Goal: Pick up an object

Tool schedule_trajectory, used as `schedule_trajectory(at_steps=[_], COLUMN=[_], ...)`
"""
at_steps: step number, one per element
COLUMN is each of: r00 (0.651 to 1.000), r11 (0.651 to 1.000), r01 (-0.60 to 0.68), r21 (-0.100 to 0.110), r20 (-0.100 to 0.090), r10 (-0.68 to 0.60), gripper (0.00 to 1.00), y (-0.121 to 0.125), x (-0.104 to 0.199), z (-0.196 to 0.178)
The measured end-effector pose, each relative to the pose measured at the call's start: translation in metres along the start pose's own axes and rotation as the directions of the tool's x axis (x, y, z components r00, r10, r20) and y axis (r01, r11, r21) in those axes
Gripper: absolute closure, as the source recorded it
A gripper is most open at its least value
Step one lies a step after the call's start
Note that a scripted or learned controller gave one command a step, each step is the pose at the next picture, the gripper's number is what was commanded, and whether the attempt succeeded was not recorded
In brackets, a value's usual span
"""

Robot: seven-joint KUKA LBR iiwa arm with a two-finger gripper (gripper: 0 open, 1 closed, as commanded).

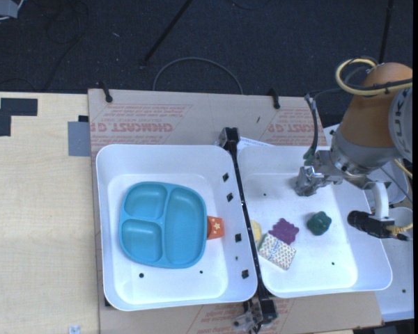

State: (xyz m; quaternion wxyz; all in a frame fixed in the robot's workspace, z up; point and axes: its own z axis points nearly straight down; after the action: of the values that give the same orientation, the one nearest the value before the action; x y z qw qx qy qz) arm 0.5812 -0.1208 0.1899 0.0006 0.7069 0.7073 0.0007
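**Arm over right bin, nothing visibly grasped**

Camera view, from above at a slant:

- Gripper sits over the upper middle of the right bin. It's small and metallic against the white floor; can't tell whether it is released or clenched. No object seen in it.
- Arm comes in from the right. Orange band is cut by the frame edge, and the wrist body hides the bin's upper right corner.
- Right bin contents, 4 things, all in the lower middle, well apart from the gripper:
  - 1 dark green block, chunky, no clear long axis, lying below and just right of the gripper.
  - 1 purple piece, lumpy outline, shape hard to make out.
  - 1 patterned white packet, rectangular, long axis diagonal from upper left to lower right, touching the purple piece's lower edge.
  - 1 pale yellow item, beside the divider wall, partly hidden by it; can't tell what it is.
- Left bin: 1 blue divided plate, three compartments, long side roughly left-right. 1 small orange piece touches the plate's right rim; a pale mark on it, too small to read.
- Black clips along the rail between the two bins; count unclear.
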Motion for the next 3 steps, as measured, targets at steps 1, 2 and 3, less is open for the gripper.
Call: schedule_trajectory(at_steps=[1, 2, 3], r00=[1.0, 1.0, 1.0], r11=[1.0, 1.0, 1.0], r01=[0.0, 0.004, 0.003], r21=[0.003, 0.004, 0.006], r20=[0.0, -0.002, -0.003], r10=[0.0, -0.004, -0.003], gripper=[1.0, 1.0, 1.0], y=[0.0, 0.007, 0.006], x=[-0.001, 0.059, 0.112], z=[-0.016, -0.019, -0.012])
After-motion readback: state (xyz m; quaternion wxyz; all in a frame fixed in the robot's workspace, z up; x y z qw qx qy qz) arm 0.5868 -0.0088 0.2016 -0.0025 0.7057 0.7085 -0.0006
